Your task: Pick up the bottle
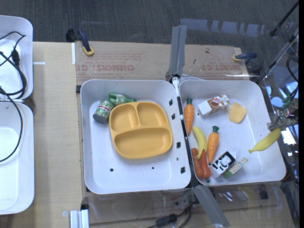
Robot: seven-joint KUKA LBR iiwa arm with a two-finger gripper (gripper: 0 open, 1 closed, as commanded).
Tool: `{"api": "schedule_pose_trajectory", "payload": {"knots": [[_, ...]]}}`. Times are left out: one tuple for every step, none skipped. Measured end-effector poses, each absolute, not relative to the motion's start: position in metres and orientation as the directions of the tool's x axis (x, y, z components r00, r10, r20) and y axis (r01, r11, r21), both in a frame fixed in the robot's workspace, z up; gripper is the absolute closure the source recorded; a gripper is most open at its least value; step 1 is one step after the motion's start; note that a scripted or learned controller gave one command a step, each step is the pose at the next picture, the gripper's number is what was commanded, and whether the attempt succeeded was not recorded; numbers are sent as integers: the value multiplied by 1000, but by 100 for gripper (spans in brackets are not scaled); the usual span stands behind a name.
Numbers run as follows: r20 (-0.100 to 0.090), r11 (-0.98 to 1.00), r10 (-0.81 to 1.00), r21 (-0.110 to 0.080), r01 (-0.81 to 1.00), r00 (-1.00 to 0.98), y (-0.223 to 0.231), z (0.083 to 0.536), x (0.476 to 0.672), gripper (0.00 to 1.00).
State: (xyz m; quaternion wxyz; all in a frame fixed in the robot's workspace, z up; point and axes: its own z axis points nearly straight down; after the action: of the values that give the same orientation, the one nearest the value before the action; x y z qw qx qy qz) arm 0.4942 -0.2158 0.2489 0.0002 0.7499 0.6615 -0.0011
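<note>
The bottle (107, 106) is small, green and crumpled, with a grey end. It lies on its side in the back left part of the left bin (90, 141). It touches the back left rim of a yellow divided plate (141, 129), and its grey end points to the front left.
The yellow plate takes up the middle of the left bin. The right bin (247, 91) holds two carrots (188, 115), a banana (200, 139), a second banana (266, 141) against the right wall, a small carton (213, 104), a yellow wedge (237, 112) and a black-and-white box (223, 162).
</note>
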Motion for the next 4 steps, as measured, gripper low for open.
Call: {"api": "schedule_pose_trajectory", "payload": {"knots": [[-2, 169, 986, -1, 986, -169, -214, 274, 495, 100], [-2, 56, 998, -1, 998, -56, -223, 312, 481, 100], [-2, 0, 1000, -1, 1000, 0, -223, 313, 478, 100], [-2, -178, 984, -2, 984, 178, -222, 309, 480, 100]]}}
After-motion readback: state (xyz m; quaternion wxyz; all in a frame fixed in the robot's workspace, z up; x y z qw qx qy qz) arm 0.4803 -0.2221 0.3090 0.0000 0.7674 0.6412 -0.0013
